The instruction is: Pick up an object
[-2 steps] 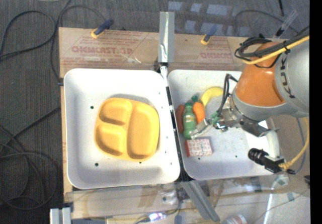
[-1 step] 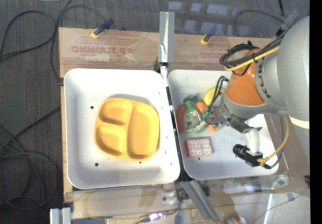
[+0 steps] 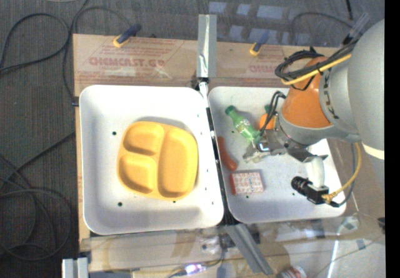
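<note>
My gripper (image 3: 255,150) hangs low in the right bin (image 3: 284,208), near its middle. A clear green bottle (image 3: 240,122) lies on a slant just up and left of it, its lower end reaching under the gripper. Whether the bottle is touched I cannot tell. A thin red-orange stick (image 3: 225,153) lies by the bin's left wall. Just below the gripper, a flat reddish patterned pad (image 3: 246,182) rests on the floor of the bin.
The left bin (image 3: 100,205) holds a yellow tray (image 3: 160,158) with three compartments. A divider wall (image 3: 212,145) separates the two bins. The grey arm with its orange band (image 3: 303,108) covers the right bin's upper right part.
</note>
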Controlling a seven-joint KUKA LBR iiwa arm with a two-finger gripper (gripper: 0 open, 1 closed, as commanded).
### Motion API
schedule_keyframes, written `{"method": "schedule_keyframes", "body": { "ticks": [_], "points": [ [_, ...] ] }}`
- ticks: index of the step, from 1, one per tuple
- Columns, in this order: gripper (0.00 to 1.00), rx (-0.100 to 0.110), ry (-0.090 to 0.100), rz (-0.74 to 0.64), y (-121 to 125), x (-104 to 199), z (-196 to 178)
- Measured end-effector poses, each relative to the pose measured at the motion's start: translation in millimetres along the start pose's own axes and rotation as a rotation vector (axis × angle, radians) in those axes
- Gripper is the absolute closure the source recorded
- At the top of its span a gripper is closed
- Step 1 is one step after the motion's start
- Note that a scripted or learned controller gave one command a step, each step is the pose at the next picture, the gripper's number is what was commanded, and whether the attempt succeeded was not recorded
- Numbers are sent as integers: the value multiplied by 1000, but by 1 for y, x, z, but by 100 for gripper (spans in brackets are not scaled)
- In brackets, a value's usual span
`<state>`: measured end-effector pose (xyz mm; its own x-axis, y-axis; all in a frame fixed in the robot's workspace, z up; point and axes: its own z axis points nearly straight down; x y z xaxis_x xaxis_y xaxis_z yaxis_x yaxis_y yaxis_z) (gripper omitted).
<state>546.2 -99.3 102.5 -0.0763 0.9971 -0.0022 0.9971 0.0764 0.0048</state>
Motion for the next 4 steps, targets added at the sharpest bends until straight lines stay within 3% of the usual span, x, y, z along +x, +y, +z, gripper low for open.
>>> {"method": "schedule_keyframes", "body": {
  "ticks": [1,2,3,4],
  "points": [
    [0,0,0,0,0,0,0],
    [0,9,0,38,-4,-27,-54],
    [0,-26,-10,-74,124,-54,-15],
    [0,-46,-14,-43,120,-50,-7]
  ]
}}
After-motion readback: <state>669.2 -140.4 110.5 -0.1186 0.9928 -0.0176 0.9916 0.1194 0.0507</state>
